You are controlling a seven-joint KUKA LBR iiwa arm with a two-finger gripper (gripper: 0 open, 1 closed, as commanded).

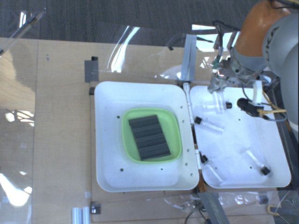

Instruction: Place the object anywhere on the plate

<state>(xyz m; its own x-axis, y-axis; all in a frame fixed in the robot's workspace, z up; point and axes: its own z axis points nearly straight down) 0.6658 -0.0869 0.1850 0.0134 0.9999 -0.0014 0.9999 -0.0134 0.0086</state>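
Observation:
A green square plate point(175, 136) lies in the middle of the left white bin point(107, 162). A dark grey ridged block point(148, 136) rests flat on the plate, a little tilted. My gripper point(217, 88) hangs over the far left corner of the right bin point(275, 139), well to the right of the plate. It is just above a clear vial point(218, 107) with a black cap. I see nothing held in it. The grey arm with its orange band point(254, 24) reaches in from the upper right.
Several clear vials with black caps lie scattered in the right bin, such as one point(208, 124) near its left wall and one point(258, 162) at its near right. A grey metal post point(189, 55) stands behind the seam between the bins. Cables point(254, 108) trail by the wrist.

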